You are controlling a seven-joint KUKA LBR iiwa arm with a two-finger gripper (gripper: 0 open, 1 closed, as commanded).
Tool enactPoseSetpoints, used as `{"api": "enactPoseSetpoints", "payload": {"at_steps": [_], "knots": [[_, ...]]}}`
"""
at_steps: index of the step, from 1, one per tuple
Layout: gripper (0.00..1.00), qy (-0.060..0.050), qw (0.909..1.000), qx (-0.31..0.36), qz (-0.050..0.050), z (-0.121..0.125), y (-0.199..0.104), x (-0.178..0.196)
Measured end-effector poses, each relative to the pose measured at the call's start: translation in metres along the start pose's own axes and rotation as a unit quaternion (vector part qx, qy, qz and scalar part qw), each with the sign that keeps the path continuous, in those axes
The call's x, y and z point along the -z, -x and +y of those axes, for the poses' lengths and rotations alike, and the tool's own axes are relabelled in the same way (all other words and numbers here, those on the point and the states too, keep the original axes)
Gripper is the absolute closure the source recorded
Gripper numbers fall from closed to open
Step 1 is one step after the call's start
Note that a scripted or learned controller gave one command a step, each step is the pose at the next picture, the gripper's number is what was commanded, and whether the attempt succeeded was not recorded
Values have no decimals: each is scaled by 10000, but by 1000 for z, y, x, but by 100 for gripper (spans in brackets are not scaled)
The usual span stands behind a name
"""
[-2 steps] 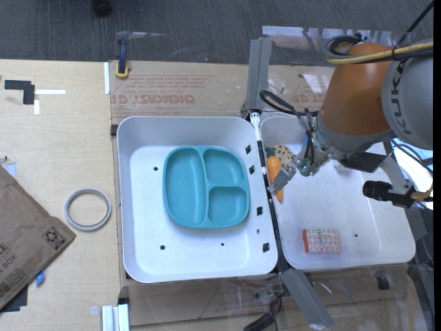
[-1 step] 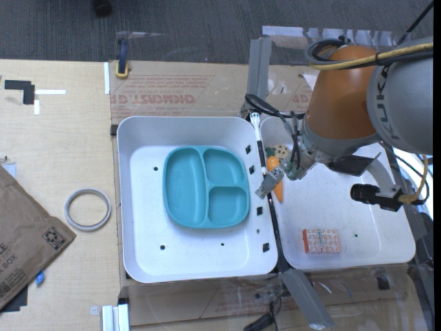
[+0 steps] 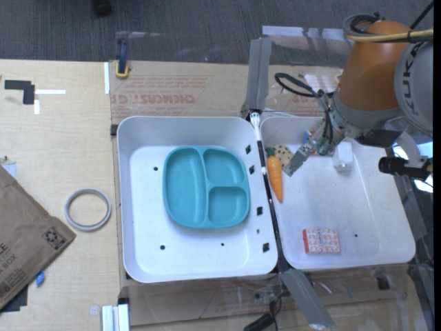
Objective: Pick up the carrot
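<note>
Carrot [image 3: 275, 178] at right bin's [image 3: 372, 254] left wall, fingers [image 3: 298, 161] just beside; grip state unclear, partly hidden.

Carrot [image 3: 275, 178]: orange. Divided plate [image 3: 206, 186]: teal, plain. Both bins [image 3: 200, 264]: white, with small dark marks on the floor. Small packet [image 3: 321, 241]: white with a red-orange checked pattern. Tape ring [image 3: 87, 208]: grey. Bench top [image 3: 55, 150]: pale wood grain. Arm [image 3: 375, 61]: orange band above grey. Cardboard [image 3: 179, 92]: brown, red lettering.
</note>
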State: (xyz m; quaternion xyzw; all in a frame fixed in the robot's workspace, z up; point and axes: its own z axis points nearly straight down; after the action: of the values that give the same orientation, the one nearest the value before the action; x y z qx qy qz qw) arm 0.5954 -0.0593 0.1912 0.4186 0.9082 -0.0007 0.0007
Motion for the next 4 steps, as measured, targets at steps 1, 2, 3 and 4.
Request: {"api": "enactPoseSetpoints", "payload": {"at_steps": [1, 2, 3, 4], "knots": [[0, -5, 9553, -2956, -1, 18, 25, 4], [0, -11, 9657, -2598, 9, -34, -42, 0], [0, -15, 9741, -2262, 13, -31, -116, 0], [0, -7, 9867, -1626, 3, 2, -62, 0]]}}
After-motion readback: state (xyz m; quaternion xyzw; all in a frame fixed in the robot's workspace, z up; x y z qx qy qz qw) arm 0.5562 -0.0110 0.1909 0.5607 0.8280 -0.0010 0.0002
